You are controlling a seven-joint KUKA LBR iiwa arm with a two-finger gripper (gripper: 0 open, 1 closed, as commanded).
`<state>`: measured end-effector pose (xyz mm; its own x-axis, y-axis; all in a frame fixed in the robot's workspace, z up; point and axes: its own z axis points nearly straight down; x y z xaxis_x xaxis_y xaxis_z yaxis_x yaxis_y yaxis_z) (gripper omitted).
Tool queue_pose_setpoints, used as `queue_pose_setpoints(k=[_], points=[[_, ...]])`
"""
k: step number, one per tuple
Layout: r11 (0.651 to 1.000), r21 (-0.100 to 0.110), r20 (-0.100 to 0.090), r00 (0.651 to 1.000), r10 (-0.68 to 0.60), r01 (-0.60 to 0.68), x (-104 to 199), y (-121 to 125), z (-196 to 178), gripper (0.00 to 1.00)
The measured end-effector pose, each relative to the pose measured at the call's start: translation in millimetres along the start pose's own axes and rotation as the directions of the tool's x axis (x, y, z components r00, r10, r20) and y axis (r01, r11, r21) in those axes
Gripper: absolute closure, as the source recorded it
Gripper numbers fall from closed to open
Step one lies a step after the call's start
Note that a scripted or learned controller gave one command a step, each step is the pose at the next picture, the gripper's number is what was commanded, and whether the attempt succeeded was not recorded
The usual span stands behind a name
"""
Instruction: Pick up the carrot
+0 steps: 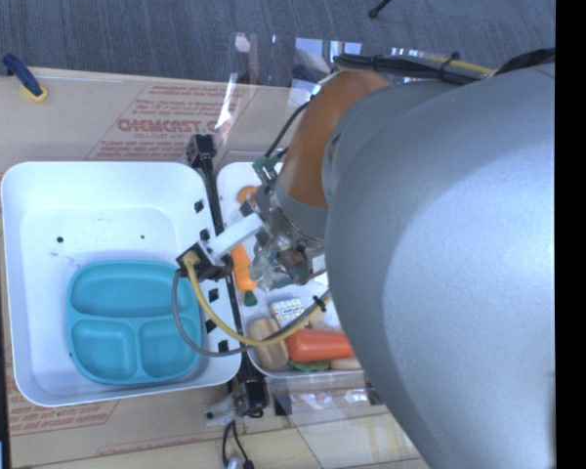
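A slim orange carrot [241, 267] with a small green tip lies against the left wall of the right bin [227, 179]. My gripper [273, 257] hangs low in that bin, just to the carrot's right and very close to it. I cannot tell whether they touch. The grey arm with its orange band [317, 145] covers most of the right bin.
The left bin [39, 193] holds a teal divided plate [127, 320]. In the right bin's near end lie a red-orange item [317, 345], a tan piece [264, 330] and a white labelled packet [286, 310]. A small orange thing [245, 194] lies farther back. A yellow hose [210, 311] loops over the divider.
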<state>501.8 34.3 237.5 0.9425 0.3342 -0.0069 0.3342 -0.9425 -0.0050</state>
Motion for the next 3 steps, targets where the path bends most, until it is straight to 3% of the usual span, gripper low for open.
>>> queue_pose_setpoints(k=[1,2,3], points=[[0.918,0.001,0.002,0.918,-0.398,0.398,-7.5,9.3,46.5,1.0],[0.991,-0.007,-0.013,0.991,-0.136,0.136,26.7,17.5,-101.5,1.0],[0.997,-0.003,-0.001,0.997,0.074,-0.074,29.7,-59.8,-24.8,1.0]])
